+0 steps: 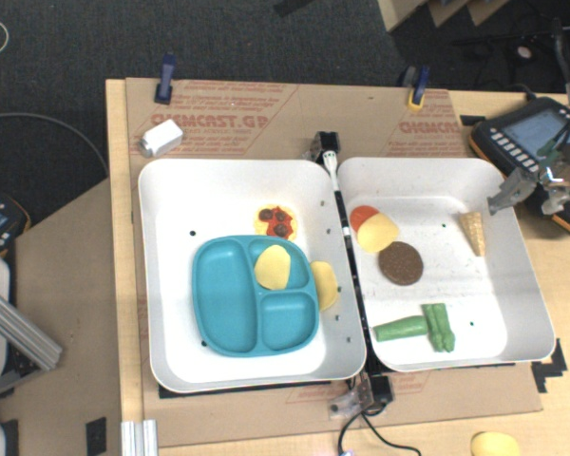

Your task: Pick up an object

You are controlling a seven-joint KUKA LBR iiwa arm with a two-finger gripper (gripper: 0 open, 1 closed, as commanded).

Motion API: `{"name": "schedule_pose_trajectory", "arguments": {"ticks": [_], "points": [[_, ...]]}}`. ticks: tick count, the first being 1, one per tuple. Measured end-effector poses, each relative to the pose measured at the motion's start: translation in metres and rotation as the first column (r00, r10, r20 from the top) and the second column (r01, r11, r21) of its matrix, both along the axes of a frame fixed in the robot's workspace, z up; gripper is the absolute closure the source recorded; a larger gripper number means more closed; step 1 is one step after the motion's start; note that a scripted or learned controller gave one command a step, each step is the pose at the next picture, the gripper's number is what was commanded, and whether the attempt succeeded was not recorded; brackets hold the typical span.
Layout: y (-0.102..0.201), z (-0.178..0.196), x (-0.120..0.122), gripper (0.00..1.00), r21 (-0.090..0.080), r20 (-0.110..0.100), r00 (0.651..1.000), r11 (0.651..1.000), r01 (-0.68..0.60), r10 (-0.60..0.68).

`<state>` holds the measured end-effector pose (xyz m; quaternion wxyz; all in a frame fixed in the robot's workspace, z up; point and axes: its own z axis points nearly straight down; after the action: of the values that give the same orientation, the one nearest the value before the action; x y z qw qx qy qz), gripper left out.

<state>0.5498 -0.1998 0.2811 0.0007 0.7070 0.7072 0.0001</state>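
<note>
White bins: two side by side on the table (218, 122); left bin (171, 207) holds a blue tray (233, 302), right bin (513, 283) holds loose toy food.
Tool: tool (513, 190) sits at 2 o'clock over the right bin's rim; whether it is wide or narrow I cannot tell; nothing seen in it.
Nearest pick: cone (473, 232), at 1 o'clock in the right bin, lying flat.
Handling: likely light, stiff plastic, smooth and tapered, so it may slip; grip across the wide end.
Others: brown disc (400, 262) at centre looks flat, hard to pinch; green beans (427, 327) at 6 o'clock, grip across.
</note>
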Motion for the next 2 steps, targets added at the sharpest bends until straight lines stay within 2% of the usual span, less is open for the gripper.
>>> {"name": "schedule_pose_trajectory", "arguments": {"ticks": [1,2], "points": [[-0.015,-0.100,0.000,0.00,0.004,-0.012,1.000,1.000,0.002,-0.002],[-0.025,-0.057,0.007,0.00,-0.003,0.005,1.000,1.000,0.000,0.000]]}}
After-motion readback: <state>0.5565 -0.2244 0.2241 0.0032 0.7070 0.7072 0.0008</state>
